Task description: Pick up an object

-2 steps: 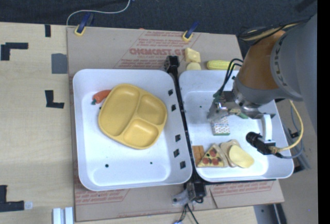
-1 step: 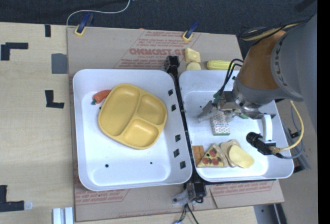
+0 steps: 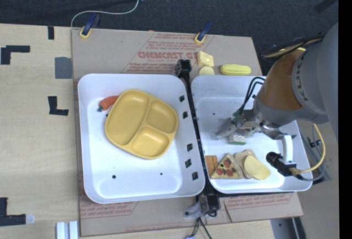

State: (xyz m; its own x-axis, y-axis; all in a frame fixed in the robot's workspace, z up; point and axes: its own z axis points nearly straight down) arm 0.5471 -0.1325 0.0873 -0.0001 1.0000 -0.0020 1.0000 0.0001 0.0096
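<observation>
- Grey arm [image 3: 308, 84], with its orange band, fills the right side and is the nearest thing to the lens; it reaches down into the right bin [image 3: 220, 92].
- Its jaws [image 3: 235, 129] sit low over the middle of that bin; whether they are released or clenched cannot be told.
- Nothing is seen gripped between them, so the step in hand looks like the reach or the descent, not the lift.
- Likely targets lie along the near wall of the right bin, just below the jaws and apart from them: a pizza slice [image 3: 225, 167] and a pale yellow piece [image 3: 256, 167] side by side.
- The next move calls for shifting toward that near wall and closing around one piece.
- Left bin [image 3: 88, 122] holds a yellow divided plate [image 3: 142, 123] with an orange piece [image 3: 108, 102] beside it.
- On the tabletop beyond the bins lies a corn cob [image 3: 235, 70].
</observation>
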